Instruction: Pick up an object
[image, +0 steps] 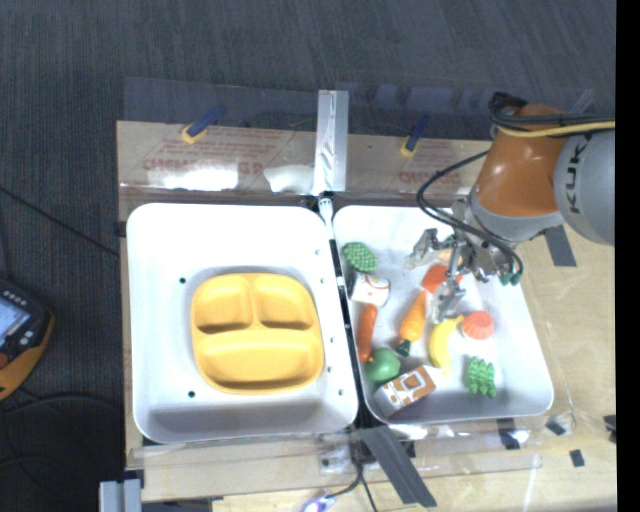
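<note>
Over the right bin (535, 385) the grey arm (545, 180), orange band above the wrist, reaches in from the right, and its gripper (440, 262) sits low above the bin's upper middle. Fingers read as spread apart, one prong (424, 245) toward the left and one (452, 290) pointing down at the toys; nothing visible between them. Just below the gripper: an orange carrot-like piece (413, 318), a yellow banana (441, 343) beside it, and a red-orange rounded piece (478, 324) to the right. Further left in the same bin: a green ridged item (360, 257) at top, a white-and-red item (372, 291), a second orange carrot (367, 327), a green rounded piece (382, 367), and a small brown box (410, 387) near the front wall. A green studded block (481, 376) lies at front right. Left bin (160, 240) holds a yellow divided tray (258, 330), lying flat at centre.
</note>
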